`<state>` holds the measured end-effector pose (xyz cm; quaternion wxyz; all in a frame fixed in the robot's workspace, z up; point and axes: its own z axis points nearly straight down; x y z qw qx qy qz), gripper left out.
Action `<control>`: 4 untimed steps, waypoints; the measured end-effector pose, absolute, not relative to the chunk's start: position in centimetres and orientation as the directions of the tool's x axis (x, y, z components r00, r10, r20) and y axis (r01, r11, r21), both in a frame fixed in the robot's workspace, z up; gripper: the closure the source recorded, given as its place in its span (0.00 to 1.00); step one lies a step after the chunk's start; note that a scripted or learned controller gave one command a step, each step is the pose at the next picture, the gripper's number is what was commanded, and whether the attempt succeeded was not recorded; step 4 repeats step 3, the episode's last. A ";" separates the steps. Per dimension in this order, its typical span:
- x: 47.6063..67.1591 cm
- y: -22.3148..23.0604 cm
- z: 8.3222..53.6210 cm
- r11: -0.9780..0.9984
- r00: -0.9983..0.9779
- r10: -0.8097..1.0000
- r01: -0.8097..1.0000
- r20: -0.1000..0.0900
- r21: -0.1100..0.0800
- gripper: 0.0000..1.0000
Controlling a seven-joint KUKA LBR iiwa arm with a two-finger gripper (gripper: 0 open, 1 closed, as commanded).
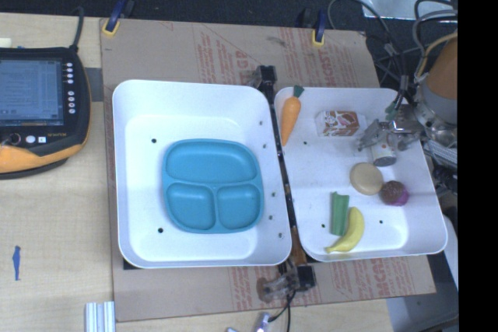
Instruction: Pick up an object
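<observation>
I see 2 white bins. The left bin (132,167) holds a blue divided plate (212,184) at its centre. The right bin (420,233) holds a carrot (289,117) at 10 o'clock, a small printed packet (339,123) at 12, a beige round object (366,179) at centre, a purple ball (394,193) just beside it, and a banana (349,232) touching a green piece (339,213) at 6. The gripper (383,142) hovers at 2 o'clock, near the beige object; I cannot tell its grip state. A tablet controller (39,101) sits at 9 o'clock off the bins.
</observation>
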<state>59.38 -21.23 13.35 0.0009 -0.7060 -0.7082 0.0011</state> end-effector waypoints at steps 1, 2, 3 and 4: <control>57.9 -19.9 9.2 0.003 -0.003 1.000 1.000 -0.001 -0.004 0.00; 51.2 -14.8 9.1 0.005 -0.005 1.000 1.000 0.000 -0.004 0.00; 51.3 -14.9 10.2 0.008 -0.008 1.000 1.000 -0.002 -0.005 1.00; 51.3 -14.9 10.2 0.008 -0.008 1.000 1.000 -0.002 -0.005 1.00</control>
